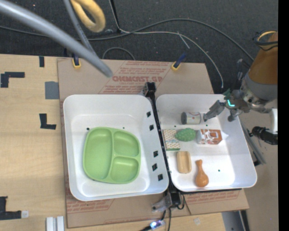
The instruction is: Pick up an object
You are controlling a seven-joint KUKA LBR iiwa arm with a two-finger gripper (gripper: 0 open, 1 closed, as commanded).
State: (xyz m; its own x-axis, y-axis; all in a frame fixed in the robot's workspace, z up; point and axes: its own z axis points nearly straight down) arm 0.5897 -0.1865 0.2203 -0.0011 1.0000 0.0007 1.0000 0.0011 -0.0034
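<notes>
Over rt bin (235, 178): gripper (213, 112), empty.

Evenly lit from overhead, bright without harsh contrast. Mild glare across the two white bins (72, 117), washing out rim detail. Soft, short shadows just beside the green divided plate (112, 154) and under the small items right of it. Dark, dim floor beyond the bins' far edge. Strongly blurred grey tube (54, 31) and yellow loop (89, 13) above the plate, out of focus near the lens. Slightly soft overall, low resolution, faint colour noise; orange arm band (265, 61) far right of the plate, softened.
</notes>
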